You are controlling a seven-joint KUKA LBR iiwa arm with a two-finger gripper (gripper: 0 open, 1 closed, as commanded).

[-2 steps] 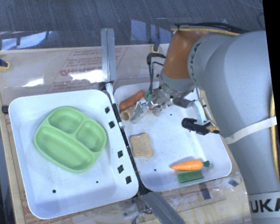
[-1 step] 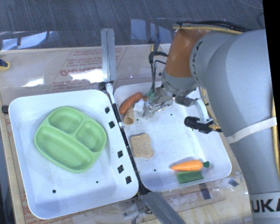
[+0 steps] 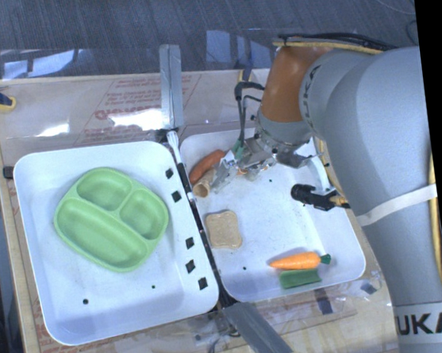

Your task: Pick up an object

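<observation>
My gripper [image 3: 228,169] is low in the right bin [image 3: 336,233], at its back left corner. It sits right beside an orange-brown sausage [image 3: 204,166] that lies slanted against the bin's left wall; whether they touch is unclear. A tan bread slice [image 3: 223,230] lies flat a little nearer the front. An orange carrot [image 3: 295,262] rests near the front wall, with a small green piece [image 3: 300,279] just in front of it. The grey arm with its orange band [image 3: 286,84] hides the bin's back right part.
The left bin [image 3: 53,304] holds a green divided plate [image 3: 111,218]. A black part [image 3: 309,194] juts over the right bin's right side. A row of black clips [image 3: 190,239] runs along the divider between the bins.
</observation>
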